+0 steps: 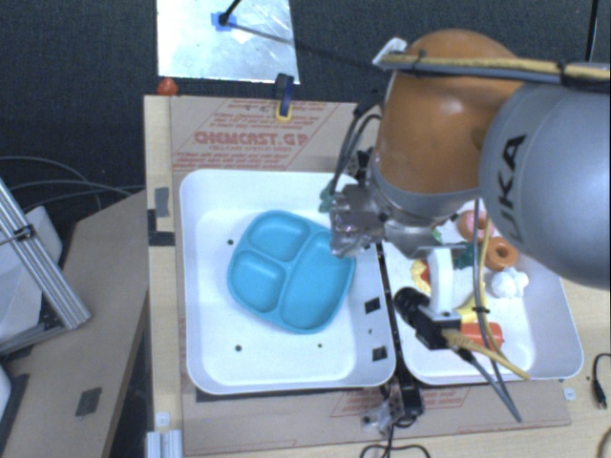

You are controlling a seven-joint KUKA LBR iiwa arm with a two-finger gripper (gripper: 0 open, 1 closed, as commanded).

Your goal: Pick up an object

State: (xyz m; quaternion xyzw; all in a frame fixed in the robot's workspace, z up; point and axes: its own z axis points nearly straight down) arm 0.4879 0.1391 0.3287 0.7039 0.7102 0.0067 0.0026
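1. Arm point(535, 160), grey with orange band: nearest my camera, entering from right.
2. Gripper point(346, 235): at right rim of blue divided tray point(286, 273); grip state I cannot tell.
3. That blue divided tray: in left bin point(205, 256).
4. Right bin point(558, 337): assorted small items point(496, 254).

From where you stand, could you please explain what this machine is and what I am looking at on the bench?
This is one robot arm, grey with an orange band, reaching in from the right. The only camera is fixed above the bench and looks down at a slant. At the arm's end is its claw, poised at the right edge of a blue divided plate that lies in the left white bin. The right bin holds a jumble of small things, among them an orange ring. Whether the claw grips anything I cannot tell.
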